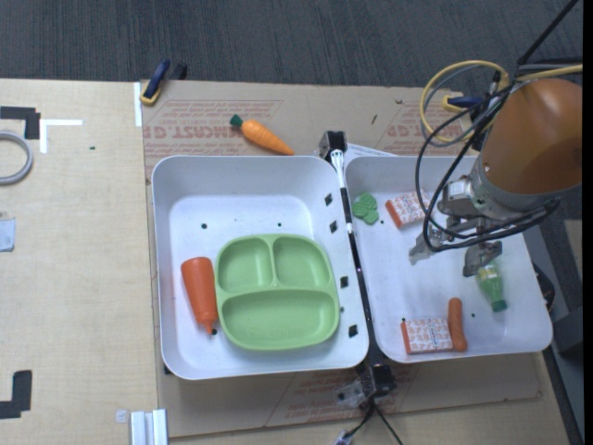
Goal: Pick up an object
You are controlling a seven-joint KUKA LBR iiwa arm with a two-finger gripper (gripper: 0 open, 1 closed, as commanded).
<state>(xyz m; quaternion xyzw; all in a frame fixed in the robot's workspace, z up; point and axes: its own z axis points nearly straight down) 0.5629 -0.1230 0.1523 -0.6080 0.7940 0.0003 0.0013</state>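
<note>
Over the right-hand bin [519, 336] the gripper [454, 248] hangs low beneath the arm's orange band [537, 137], its two fingers spread wide with bare white floor between them — nothing is held. From where I stand the fingertips are partly lost under the wrist and its cables, so I would guess rather than swear that they sit just clear of the floor.

My worry is that a straight closing here would shut on air, since no object lies between the fingers. Just beside the nearer finger, toward the bin's outer wall, a small green bottle [492, 287] lies tilted — a sideways move could knock it away rather than catch it. Above and left, near the bin's far rim, sits a red-and-white packet [405, 209], with a green toy vegetable [365, 208] beyond it by the dividing wall. Down toward the near rim, well apart from the fingers, an orange sausage-like piece [456, 323] touches a second packet [426, 334].
</note>
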